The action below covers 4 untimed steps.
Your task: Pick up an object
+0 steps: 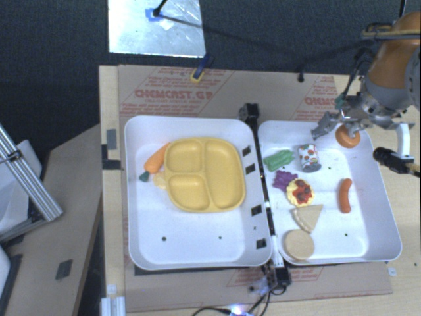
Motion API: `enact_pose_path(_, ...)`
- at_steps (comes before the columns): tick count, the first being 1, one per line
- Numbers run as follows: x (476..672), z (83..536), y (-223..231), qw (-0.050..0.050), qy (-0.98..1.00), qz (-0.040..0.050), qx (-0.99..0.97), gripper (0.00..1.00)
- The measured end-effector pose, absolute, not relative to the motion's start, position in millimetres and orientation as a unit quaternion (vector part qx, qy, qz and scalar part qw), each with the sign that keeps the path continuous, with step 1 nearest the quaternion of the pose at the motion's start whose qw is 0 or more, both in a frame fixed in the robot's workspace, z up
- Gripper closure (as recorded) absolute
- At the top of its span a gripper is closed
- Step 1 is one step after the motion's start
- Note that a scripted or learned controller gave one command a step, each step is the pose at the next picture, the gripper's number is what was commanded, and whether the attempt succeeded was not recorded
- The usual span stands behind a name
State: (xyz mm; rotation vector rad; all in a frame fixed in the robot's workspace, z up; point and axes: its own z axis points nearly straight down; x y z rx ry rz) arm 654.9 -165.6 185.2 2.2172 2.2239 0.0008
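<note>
I see two white bins (pixel 197 255) that look like smooth, slightly glossy plastic. The yellow divided plate (pixel 200 174) looks like matt plastic. The bench top (pixel 171 91) looks like printed brown cardboard, and a shiny metallic sheet (pixel 154 18) lies behind it.

I counted two white bins, the left bin (pixel 141 242) and the right bin (pixel 378 236). The left held one yellow divided plate (pixel 200 174) and one toy carrot (pixel 155 159). The right held, as far as I could tell, eight small toy foods, including one sausage (pixel 345 195) and one orange piece (pixel 347 137).
</note>
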Motion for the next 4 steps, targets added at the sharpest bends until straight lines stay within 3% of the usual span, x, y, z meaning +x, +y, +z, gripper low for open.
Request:
enact_pose_path(2,656.0,86,-175,0.000,0.709,0.0005,0.706,0.00)
enact_pose_path(3,657.5,100,-176,0.004,0.709,0.0006,0.705,1.00)
enact_pose_path(4,657.6,159,-185,0.003,0.708,0.0020,0.706,1.00)
